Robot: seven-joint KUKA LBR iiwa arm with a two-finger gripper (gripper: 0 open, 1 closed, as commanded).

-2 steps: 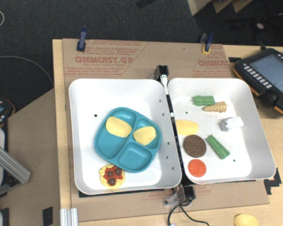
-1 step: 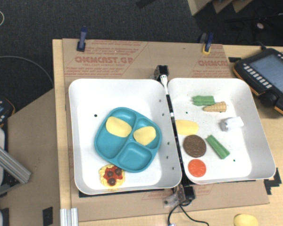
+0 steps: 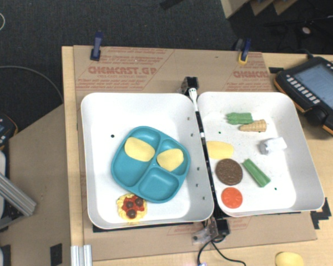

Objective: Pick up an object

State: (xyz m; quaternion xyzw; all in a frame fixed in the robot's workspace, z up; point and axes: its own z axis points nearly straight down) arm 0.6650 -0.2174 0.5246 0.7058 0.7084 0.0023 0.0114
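Two white bins sit side by side on a brown board printed with red letters, their inner rims touching along the middle. The left bin holds a blue divided plate near its centre, lying flat. A yellow oval lies in the plate's upper left compartment and a second yellow piece in the upper right one; the large lower compartment is bare. A small toy pizza with dark red toppings lies on the bin floor just beside the plate's lower left edge. The right bin holds loose toys, mostly apart from one another: a green vegetable at the top with a tan cone just below it, a white block to the right, a yellow wedge near the left wall, a brown round cookie under it, a green stick lying at a slant beside the cookie, and a red disc nearest the front rim. A blue clamp and a yellow clamp grip the board's far edge. Whether the gripper is spread or pressed together cannot be told
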